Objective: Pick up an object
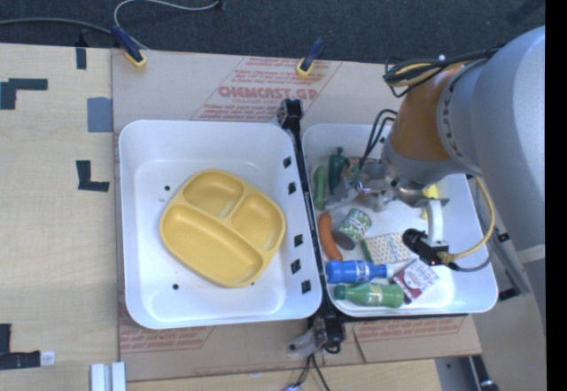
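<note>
Camera view, looking down at a slant: the hand [368, 188] of the grey arm is low inside the right bin [474, 292], near that bin's middle. Whether it is open or closed cannot be told, since the wrist and cabling cover it. Just beside it, below and to the left, lies a small green-labelled can [355, 225]. An orange carrot [329, 237] lies along the bin's left wall, and a dark green vegetable [337, 169] lies above it. Nearer the front are a blue bottle [356, 271], a green bottle [372, 294] and a red-and-white packet [416, 277]. The left bin [142, 292] holds a yellow divided plate [222, 226]. Both bins sit on the desk [44, 203].

The step in hand looks like reaching down to grasp. Next, closing on one item, likely the can, then lifting straight up.
</note>
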You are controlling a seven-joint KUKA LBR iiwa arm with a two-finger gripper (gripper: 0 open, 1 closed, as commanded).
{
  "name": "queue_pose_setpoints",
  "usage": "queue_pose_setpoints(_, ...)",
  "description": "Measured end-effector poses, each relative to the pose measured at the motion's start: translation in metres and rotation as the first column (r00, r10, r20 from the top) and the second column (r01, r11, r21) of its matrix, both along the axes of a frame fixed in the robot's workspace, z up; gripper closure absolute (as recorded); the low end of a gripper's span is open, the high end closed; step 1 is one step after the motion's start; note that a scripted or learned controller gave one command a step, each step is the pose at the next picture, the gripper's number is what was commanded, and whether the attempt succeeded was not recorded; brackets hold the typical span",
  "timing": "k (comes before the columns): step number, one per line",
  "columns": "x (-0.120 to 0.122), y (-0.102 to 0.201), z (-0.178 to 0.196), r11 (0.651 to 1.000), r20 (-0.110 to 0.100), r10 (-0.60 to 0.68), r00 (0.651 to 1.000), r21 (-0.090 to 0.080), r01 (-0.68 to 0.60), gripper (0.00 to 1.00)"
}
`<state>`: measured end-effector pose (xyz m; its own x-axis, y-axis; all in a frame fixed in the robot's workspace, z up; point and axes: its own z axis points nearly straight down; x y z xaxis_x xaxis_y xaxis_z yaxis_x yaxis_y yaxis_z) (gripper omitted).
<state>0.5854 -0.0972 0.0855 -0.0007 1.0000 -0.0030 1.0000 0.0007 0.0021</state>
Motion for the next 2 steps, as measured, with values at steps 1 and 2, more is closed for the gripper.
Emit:
queue_pose_setpoints(1,0.0003,-0.0001,0.0096,1.0,0.001,0.0,1.0,0.0,0.0,1.0)
queue_pose_setpoints(2,0.0003,-0.0001,0.0096,1.0,0.001,0.0,1.0,-0.001,0.0,0.0)
